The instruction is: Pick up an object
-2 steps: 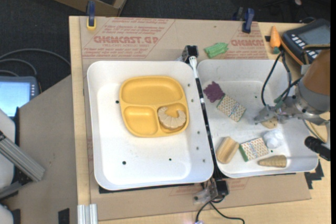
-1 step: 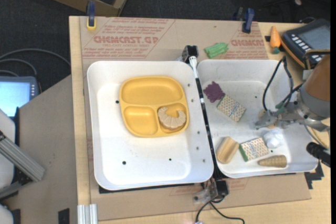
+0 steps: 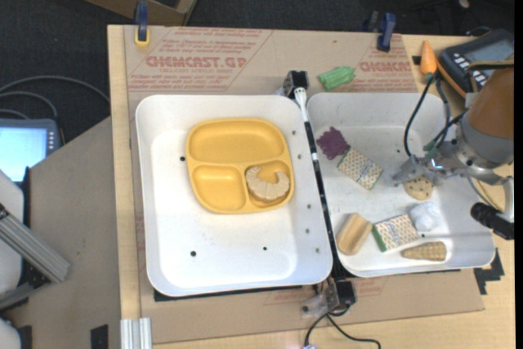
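The right bin (image 3: pixel 372 107) holds several small items: a purple lump (image 3: pixel 333 143), a patterned packet (image 3: pixel 359 168), a round speckled cookie (image 3: pixel 419 190), a white lump (image 3: pixel 424 217), a green-edged packet (image 3: pixel 395 231), a tan block (image 3: pixel 353 232) and a wafer-like wedge (image 3: pixel 424 251). My gripper (image 3: pixel 411 172) hangs low over the right side of this bin, just above and left of the cookie and to the right of the patterned packet. I see nothing lifted off the bin floor.
The left bin (image 3: pixel 221 257) carries a yellow divided plate (image 3: pixel 237 145) with a beige ring-shaped piece (image 3: pixel 263 185) in its lower right compartment. A green object (image 3: pixel 337 78) lies on the bench behind the bins. Black cables trail from the arm over the right bin's far corner.
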Tool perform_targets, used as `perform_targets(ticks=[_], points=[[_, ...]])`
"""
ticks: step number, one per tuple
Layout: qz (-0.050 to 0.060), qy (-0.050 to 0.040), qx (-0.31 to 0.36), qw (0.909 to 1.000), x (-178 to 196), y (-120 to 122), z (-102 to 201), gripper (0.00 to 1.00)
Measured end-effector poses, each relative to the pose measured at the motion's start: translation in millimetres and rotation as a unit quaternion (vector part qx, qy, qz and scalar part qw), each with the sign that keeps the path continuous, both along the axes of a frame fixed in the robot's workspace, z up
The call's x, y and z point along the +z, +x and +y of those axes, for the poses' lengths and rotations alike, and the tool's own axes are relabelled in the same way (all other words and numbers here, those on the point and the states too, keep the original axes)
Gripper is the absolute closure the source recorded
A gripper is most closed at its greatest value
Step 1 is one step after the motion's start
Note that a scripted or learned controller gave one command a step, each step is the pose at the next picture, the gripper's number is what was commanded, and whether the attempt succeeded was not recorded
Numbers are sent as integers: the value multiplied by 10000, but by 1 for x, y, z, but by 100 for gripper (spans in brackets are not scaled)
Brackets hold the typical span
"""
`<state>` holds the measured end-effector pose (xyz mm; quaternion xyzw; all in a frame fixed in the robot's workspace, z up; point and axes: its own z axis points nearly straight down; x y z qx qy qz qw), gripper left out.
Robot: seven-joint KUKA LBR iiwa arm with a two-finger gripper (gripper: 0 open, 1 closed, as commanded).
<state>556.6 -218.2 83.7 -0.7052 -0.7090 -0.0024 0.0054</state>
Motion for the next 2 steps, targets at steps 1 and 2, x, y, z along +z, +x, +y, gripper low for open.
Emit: perform_targets(ticks=[1,2], points=[[-10,-12,34,10000,1,0,132,0],[-23,-48,-22,10000,11,-1,123,100]])
